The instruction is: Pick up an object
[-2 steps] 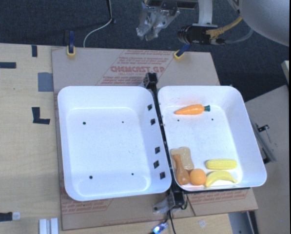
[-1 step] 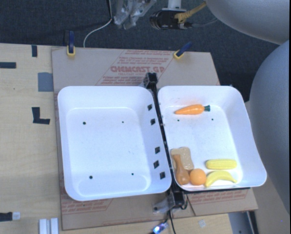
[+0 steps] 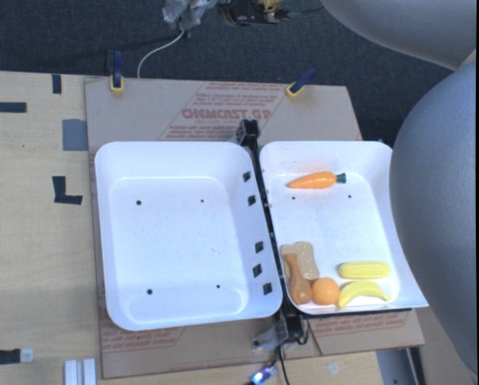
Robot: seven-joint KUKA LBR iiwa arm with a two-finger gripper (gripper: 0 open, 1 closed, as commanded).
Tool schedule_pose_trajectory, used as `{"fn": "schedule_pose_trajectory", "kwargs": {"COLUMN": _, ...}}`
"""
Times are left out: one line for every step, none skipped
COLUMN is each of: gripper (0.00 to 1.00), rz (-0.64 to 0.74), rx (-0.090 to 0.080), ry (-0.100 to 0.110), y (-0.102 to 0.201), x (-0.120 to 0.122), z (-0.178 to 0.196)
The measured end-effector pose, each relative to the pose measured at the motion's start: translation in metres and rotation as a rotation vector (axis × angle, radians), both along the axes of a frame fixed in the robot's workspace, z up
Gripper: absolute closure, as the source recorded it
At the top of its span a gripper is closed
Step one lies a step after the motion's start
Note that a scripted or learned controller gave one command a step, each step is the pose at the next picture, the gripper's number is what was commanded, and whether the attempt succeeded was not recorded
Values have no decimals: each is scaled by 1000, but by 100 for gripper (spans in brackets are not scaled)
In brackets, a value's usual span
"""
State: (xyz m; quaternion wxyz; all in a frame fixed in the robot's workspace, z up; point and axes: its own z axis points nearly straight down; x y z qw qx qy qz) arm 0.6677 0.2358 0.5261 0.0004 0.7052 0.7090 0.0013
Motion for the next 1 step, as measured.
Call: {"fn": "schedule_pose_trajectory", "kwargs": {"gripper": 100, "rz": -1, "rx": -4, "ry": 3, "y": -2, "x": 0, "z": 8}}
